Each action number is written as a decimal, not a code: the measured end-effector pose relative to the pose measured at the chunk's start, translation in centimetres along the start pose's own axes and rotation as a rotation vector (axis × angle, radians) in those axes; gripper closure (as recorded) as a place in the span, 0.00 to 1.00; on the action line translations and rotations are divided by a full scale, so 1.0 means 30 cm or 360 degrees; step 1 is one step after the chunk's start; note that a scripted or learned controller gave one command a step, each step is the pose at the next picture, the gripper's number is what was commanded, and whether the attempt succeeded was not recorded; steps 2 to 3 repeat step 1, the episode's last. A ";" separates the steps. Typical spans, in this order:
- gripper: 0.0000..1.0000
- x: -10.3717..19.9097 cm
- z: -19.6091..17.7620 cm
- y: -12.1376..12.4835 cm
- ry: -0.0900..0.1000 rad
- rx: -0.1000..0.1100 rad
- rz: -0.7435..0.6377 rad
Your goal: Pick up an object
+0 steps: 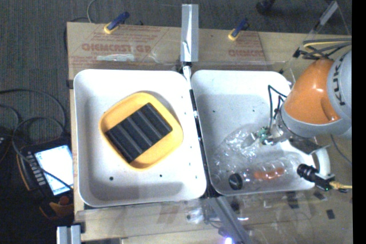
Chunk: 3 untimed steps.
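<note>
Bottle (260, 174), clear plastic with a dark cap, lies on its side near the front of the right bin (229, 94), beside crumpled clear wrap (243, 140). A grasp could slip on its round, slick body, or catch wrap instead. The gripper is seemingly hidden under the arm (311, 103); I cannot tell its state.

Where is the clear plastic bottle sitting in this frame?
In the camera view, the clear plastic bottle lies on its side along the near edge of the right bin, dark cap pointing left, just below crumpled clear plastic and under the arm's orange band.
</note>
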<state>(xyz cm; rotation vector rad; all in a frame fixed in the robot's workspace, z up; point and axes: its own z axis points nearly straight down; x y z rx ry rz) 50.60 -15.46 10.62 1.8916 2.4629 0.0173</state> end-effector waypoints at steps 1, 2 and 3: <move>1.00 0.202 -0.340 0.206 0.0029 0.0053 0.0286; 1.00 0.202 -0.340 0.206 0.0029 0.0053 0.0286; 1.00 0.202 -0.340 0.206 0.0029 0.0053 0.0286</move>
